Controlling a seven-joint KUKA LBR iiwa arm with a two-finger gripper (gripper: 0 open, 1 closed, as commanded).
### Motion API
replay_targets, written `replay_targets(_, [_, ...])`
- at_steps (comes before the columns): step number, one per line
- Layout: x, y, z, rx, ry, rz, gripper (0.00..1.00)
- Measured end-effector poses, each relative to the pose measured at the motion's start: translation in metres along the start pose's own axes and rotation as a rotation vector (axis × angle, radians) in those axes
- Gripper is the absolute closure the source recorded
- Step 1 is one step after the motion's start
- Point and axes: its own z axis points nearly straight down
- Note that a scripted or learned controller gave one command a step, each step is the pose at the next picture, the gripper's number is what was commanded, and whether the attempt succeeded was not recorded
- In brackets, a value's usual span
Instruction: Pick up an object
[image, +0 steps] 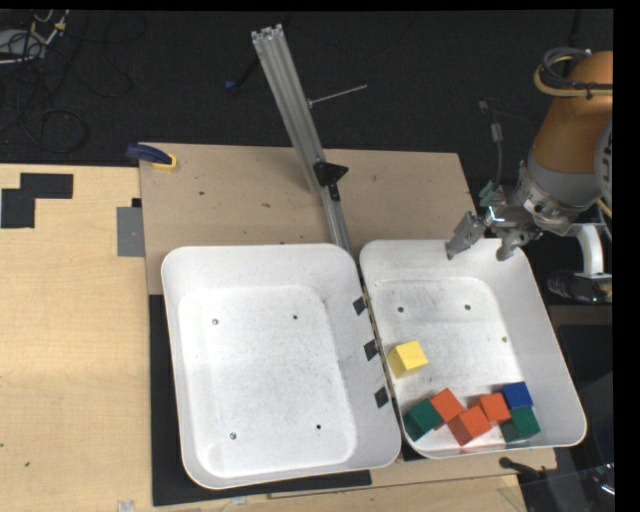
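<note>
The arm (572, 120) is cut off at the right, so just its orange band, grey wrist and gripper (487, 240) can be seen; the gripper hangs over the far right corner of the right bin (470, 300), its two fingers spread apart with nothing between them (one finger points down-left, the other sits lower to the right). The blocks lie well away from it, at the near end of that same bin. A yellow block (408, 357) sits alone near the divide between the bins. Nearer the front rim a cluster crowds together: a green block (422, 418) at the left, an orange block (447, 404) touching it, another orange block (468, 426) just in front, a third orange block (494, 407) to the right, a blue block (516, 395) beyond that, and a second green block (520, 426) at the right end. Their edges overlap, so which ones rest on one another is hard to make out. The left bin (262, 360) shows a bare white floor with a few small dark dots. A slanted metal rail (297, 110) rises behind the bins.
</note>
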Motion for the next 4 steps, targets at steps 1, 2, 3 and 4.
replay_targets(1, [0.0, 0.001, -0.003, -0.004, -0.002, -0.002, 0.0])
replay_targets(2, [0.005, 0.0, 0.061, 0.001, 0.0, -0.004, 0.0])
replay_targets(3, [0.013, -0.004, 0.124, 0.002, 0.0, -0.004, 0.0])
replay_targets(4, [0.014, -0.004, 0.14, -0.003, -0.001, -0.003, 0.0])
